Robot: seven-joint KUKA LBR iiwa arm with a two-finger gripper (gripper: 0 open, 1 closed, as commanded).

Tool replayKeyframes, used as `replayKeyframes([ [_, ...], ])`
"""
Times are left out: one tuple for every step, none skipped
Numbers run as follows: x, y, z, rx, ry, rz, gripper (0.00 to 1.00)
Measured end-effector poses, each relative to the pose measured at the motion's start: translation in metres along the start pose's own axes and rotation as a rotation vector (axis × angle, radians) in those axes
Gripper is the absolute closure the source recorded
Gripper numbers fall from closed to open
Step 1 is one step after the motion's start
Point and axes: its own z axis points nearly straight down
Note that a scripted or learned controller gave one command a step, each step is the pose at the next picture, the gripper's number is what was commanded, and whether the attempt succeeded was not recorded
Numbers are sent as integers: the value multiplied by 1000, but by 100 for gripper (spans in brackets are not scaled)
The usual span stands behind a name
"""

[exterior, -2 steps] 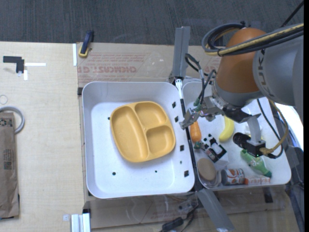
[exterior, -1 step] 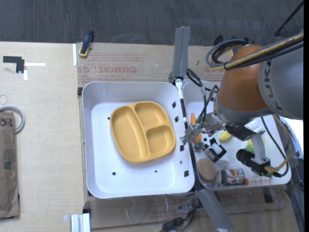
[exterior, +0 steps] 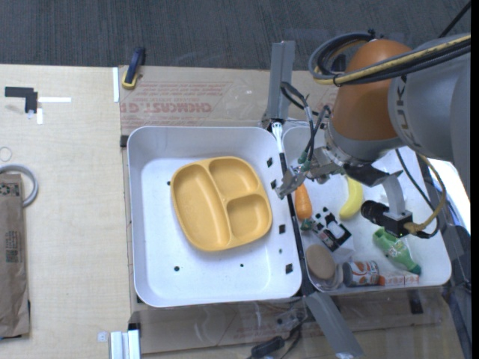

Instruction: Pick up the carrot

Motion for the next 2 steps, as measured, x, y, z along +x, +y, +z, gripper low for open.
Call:
replayKeyframes([
  [12, -55, 0, 1, 0, 60, 0],
  [8, 1, 0, 2, 0, 125, 0],
])
